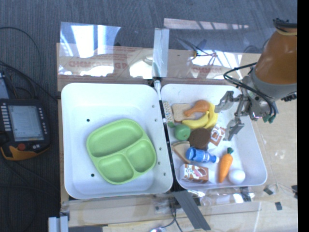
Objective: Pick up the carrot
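arm: grey, orange band above the wrist, reaches in from the view's right at the upper right | wrist: angled down and toward the left | tool (pixel 231 114): two fingers spread well apart, one upper-left, one lower, nothing between them | cables: dark loops around the wrist

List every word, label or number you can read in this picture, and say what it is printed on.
No text can be read for certain.
Red lettering on the clear plastic wall behind the bins: blurred by glare.
Print on the small brown food carton: too small.
Screen of the black handheld pendant: too small.
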`<state>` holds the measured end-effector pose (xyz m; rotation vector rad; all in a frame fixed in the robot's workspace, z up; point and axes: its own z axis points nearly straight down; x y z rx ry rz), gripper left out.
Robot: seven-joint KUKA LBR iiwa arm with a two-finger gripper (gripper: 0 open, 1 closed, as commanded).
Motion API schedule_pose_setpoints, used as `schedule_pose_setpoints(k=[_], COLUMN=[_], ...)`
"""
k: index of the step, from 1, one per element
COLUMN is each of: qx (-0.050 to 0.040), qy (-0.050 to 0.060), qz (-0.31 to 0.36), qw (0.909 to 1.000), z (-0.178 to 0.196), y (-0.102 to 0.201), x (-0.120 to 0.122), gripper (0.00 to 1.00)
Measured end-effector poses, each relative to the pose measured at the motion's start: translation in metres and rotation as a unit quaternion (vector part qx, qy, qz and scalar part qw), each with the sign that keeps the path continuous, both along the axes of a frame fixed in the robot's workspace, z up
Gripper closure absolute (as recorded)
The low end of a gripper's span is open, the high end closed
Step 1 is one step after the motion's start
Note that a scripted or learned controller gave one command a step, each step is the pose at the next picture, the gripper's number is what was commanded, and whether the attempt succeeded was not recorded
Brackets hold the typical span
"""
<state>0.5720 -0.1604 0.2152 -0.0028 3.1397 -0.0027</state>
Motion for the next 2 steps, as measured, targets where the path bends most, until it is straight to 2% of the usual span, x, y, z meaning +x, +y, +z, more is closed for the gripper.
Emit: schedule_pose_setpoints(k=[1,2], qx=[0.0016,-0.0032], qy=[0.003,-0.009], qz=[0.154,0.156], qw=[0.9881,0.9877], z=[-0.1,-0.121], y=[0.013,-0.044], x=[-0.06,-0.069], gripper=[0.0,0.0])
